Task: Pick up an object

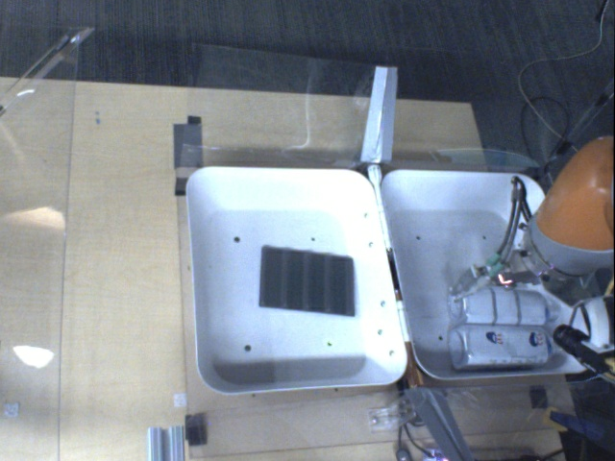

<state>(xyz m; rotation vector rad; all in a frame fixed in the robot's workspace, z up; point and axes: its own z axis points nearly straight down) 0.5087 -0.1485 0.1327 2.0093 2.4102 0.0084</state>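
A dark grey ribbed rectangular pad [307, 279] lies flat in the middle of the left bin [216, 257]. My gripper [473, 303] is low inside the right bin [423, 229], in its near right part, with its grey body stretched along the bin's front wall. The arm's orange band [578, 205] hangs over the bin's right edge. Nothing can be made out in the gripper's grasp. Thin cables and a small greenish piece [496, 257] sit just above the gripper, and I cannot tell whether they belong to the arm.
A grey metal post [378, 113] rises behind the gap between the two bins. A clear plastic sheet [58, 238] covers the wooden bench on the left. Cables and brackets [423, 425] lie along the bench's front edge below the right bin.
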